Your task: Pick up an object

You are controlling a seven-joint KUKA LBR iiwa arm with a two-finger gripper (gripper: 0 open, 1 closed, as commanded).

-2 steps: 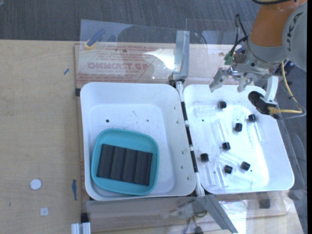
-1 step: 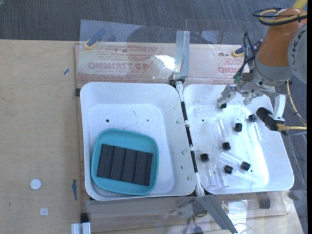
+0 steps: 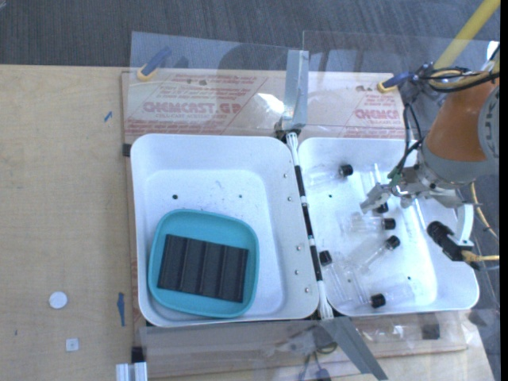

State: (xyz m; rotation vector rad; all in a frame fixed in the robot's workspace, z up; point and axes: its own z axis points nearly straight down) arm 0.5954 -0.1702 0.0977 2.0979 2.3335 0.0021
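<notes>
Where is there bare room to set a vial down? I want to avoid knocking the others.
Free: the left bin's floor behind the teal tray. Crowded: the right bin, with clear vials scattered mid-floor and the gripper over its back part.

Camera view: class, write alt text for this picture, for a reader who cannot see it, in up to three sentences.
A grey robot arm with an orange band reaches from the right, its gripper low over the right white bin, among several clear vials with black caps. The left white bin holds a teal tray with a ridged black insert.
</notes>
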